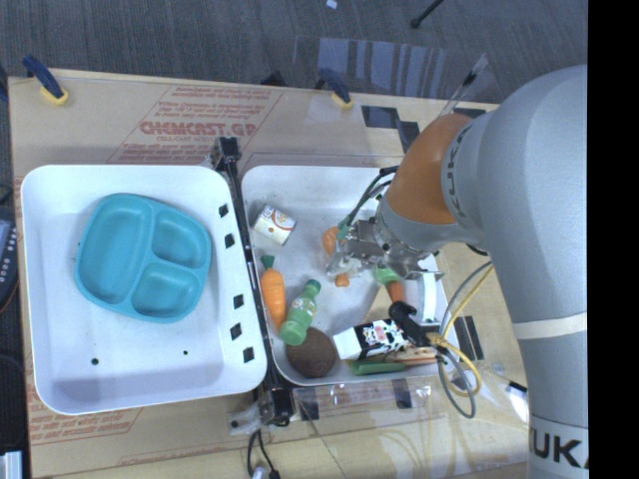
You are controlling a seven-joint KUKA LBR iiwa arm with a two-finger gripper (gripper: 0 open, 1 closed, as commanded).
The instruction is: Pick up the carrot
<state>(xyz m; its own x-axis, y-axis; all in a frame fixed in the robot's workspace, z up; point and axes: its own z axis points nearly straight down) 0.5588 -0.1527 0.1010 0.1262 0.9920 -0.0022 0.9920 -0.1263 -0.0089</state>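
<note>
The carrot [273, 296] lies in the right bin [300, 183], close to its left wall, with its green end pointing up in the view. Just beside it on the right lies a green bottle [299, 313], tilted, and below that a brown round thing [313, 353] like a coconut. Above the carrot there is a small white can [274, 225] lying on its side. Near the lower wall of this bin is a small carton with black and white print [377, 338].

The pincer [349, 256] is down in the middle of the right bin, well apart from the carrot, near some small orange pieces [330, 239]. I cannot tell if it is wide or narrow, because the wrist hides it. The grey arm [529, 208] with its orange band [424, 183] covers the right part of the view.

The left bin [60, 367] carries a blue plate with three compartments [143, 255]. Both bins stand on a table [150, 118] covered with brown cardboard with red print. A blue clamp [45, 79] holds the cardboard at the far left corner and another [334, 88] at the far edge. Yellow and black cables [459, 362] lie by the right bin. Behind the table the floor [200, 18] is a dark grey carpet.
</note>
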